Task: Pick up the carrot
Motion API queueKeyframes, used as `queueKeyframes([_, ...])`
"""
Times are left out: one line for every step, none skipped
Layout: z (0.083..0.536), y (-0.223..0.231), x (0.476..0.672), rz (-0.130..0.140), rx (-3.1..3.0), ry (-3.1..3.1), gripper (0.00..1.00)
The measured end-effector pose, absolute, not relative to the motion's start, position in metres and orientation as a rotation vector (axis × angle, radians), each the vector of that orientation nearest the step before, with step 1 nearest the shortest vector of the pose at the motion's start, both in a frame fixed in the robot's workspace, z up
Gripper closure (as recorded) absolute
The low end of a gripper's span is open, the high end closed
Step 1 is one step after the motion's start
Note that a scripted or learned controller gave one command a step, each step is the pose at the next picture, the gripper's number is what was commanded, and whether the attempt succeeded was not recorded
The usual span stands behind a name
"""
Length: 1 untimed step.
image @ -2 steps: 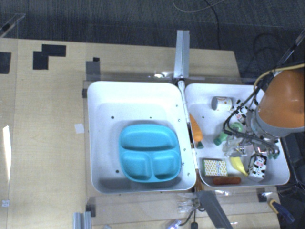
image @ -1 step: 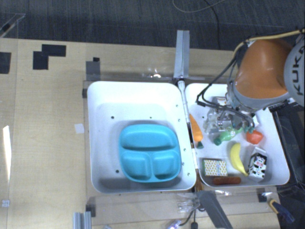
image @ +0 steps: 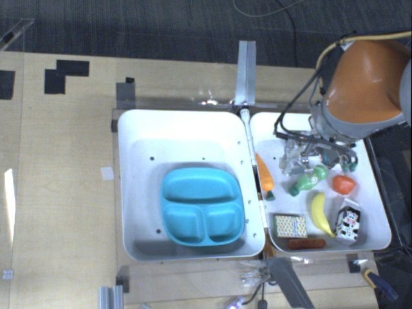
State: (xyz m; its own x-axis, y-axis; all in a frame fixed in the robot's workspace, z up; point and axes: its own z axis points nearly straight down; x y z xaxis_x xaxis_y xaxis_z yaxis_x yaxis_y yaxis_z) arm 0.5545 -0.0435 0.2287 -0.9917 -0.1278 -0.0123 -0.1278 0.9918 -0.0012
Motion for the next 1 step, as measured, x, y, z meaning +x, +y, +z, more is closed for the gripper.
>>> queueKeyframes([0.2546,-0.038,0.5717,0.003,0.608,3.072,1.0])
